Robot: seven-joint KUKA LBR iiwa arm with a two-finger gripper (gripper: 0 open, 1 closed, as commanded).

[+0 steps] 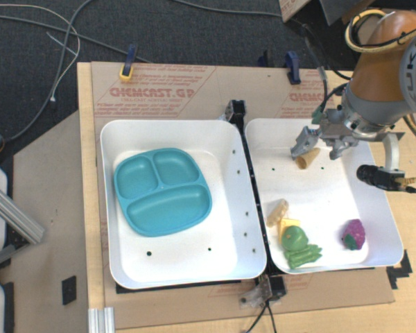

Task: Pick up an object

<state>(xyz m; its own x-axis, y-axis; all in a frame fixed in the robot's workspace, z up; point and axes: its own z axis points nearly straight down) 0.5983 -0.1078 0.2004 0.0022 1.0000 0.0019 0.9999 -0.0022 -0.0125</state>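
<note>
Camera view gives you the gripper (320,143) low in the right bin (374,255), fingers spread, straddling a tan cork-like piece (306,159) without closing on it. Your left bin (125,269) holds a teal divided plate (163,191).

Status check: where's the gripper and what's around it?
Gripper low over right bin, fingers spread. Small tan object beside left finger, not gripped. Green toy and purple toy well clear.
</note>
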